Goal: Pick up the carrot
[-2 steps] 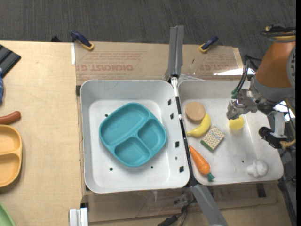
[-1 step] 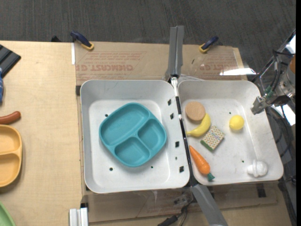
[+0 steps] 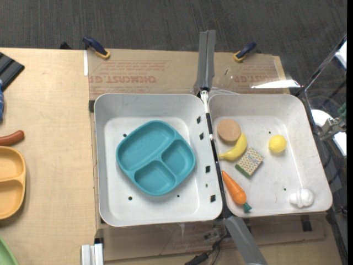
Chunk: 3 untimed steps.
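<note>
The carrot (image 3: 234, 187) is orange with a small green stub at its near end. It lies in the right bin (image 3: 309, 148), close to that bin's left wall and near the front corner, slanting from upper left to lower right. Nothing touches it; a small patterned block (image 3: 250, 162) lies just behind it.
A banana (image 3: 236, 148), a round tan disc (image 3: 228, 130), a lemon (image 3: 277, 143) and a white lump (image 3: 301, 197) share the right bin. The left bin (image 3: 105, 164) holds a teal divided plate (image 3: 156, 157). An orange plate (image 3: 11, 184) and a sausage (image 3: 11, 137) lie on the bench at far left.
</note>
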Available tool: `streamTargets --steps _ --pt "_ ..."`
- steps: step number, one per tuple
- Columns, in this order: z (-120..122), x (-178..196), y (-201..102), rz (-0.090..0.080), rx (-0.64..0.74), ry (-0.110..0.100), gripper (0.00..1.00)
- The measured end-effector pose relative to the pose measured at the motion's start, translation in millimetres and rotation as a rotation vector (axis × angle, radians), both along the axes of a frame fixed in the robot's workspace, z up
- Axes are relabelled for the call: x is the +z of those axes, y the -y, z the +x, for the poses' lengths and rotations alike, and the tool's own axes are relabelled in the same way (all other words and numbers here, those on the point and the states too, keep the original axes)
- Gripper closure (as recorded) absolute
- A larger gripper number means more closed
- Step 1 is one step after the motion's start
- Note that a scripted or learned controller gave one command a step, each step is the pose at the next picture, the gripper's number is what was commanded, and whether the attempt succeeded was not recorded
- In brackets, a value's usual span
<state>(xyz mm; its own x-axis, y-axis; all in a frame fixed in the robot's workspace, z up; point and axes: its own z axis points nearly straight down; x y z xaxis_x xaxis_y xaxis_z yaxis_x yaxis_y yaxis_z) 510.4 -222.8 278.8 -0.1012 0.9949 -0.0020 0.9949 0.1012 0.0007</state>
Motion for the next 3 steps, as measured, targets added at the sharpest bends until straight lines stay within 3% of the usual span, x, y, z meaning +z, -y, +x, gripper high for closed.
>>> streamTargets --steps 1,2,3 --pt "-21.0 21.0 -0.3 0.0 0.003 0.0 1.0" --pt "-31.6 14.5 -10.8 0.001 0.627 -0.001 1.0" --pt "-31.3 0.7 -1.0 0.0 1.398 0.001 1.0"
